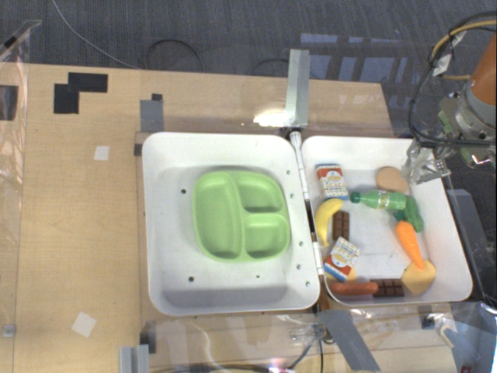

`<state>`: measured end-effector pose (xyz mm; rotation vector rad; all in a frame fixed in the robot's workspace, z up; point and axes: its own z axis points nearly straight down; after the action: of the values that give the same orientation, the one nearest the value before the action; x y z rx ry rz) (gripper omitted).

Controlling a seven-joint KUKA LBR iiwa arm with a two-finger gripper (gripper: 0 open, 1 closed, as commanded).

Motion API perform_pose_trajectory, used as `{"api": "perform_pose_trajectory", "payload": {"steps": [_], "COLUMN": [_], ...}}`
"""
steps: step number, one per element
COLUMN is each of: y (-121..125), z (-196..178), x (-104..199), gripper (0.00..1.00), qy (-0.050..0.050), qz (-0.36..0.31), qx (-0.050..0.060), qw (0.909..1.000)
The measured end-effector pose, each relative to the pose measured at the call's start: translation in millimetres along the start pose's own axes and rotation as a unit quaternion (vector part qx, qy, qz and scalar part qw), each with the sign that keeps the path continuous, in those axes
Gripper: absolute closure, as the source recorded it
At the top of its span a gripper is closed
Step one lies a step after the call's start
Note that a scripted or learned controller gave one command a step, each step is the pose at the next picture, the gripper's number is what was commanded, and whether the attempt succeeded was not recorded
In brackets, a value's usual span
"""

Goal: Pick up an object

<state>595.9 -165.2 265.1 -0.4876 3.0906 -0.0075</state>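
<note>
The right bin [458,247] holds several toy foods. These include a red-and-white carton [331,181], a banana [325,217], a brown chocolate bar [341,225], a green bottle [384,201], a tan bread roll [392,179], a carrot [409,240], a yellow wedge [419,279], a second small carton [342,257], a sausage [354,288] and a dark bar [388,287]. My gripper [425,166] hangs over the bin's far right corner, just right of the bread roll and above the bottle's end. Nothing shows in its grasp.
The left bin [167,270] contains a green divided plate [239,214]. A metal post [297,88] stands behind the seam between the bins. Black cables [423,92] loop beside the arm at the upper right. Wooden bench surface [70,231] stretches to the left.
</note>
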Motion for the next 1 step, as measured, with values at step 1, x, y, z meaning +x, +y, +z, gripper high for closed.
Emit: {"api": "perform_pose_trajectory", "payload": {"steps": [1], "y": [42.6], "z": [16.3], "x": [-80.5], "gripper": [1.0], "qy": [0.001], "qz": [-0.004], "qx": [-0.004], "qw": [1.0]}}
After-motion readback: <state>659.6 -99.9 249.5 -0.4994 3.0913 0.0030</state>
